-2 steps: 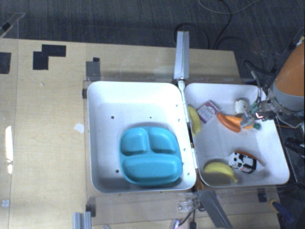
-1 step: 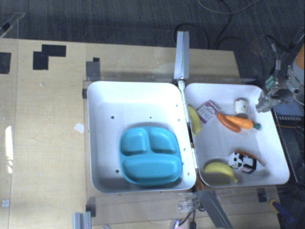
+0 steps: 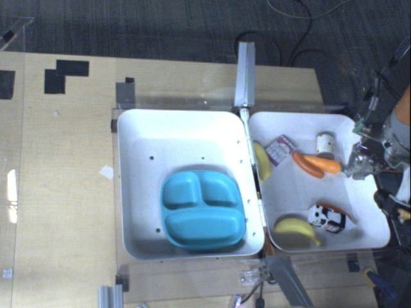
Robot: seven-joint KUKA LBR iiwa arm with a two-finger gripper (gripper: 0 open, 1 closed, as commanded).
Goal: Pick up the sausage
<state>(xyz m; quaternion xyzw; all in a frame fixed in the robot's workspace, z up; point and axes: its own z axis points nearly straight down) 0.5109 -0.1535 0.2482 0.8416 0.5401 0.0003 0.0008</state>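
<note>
Sausage [image 3: 316,164]: orange-red, glossy, tapered, lying slantwise in right bin [image 3: 282,124], far half.
Writing: pink packet [image 3: 279,149] print unreadable.
Gripper [image 3: 359,165]: at bin's right rim; opening cannot be told.

Robotics lab/test bench, not a home. Evidence: light wood-look bench [image 3: 64,172] w/ black marker patches [image 3: 64,74] well left of the gripper [image 3: 359,165]; two white bins, one [image 3: 138,172] far left of it, other [image 3: 334,117] just beside it, joined at a metal rail [image 3: 245,76] up-left of it. Dark carpet [image 3: 160,18] beyond, loose cable [image 3: 308,11] above it. Toy food props in the near bin, blue divided tray [image 3: 202,209] in the far one.
</note>
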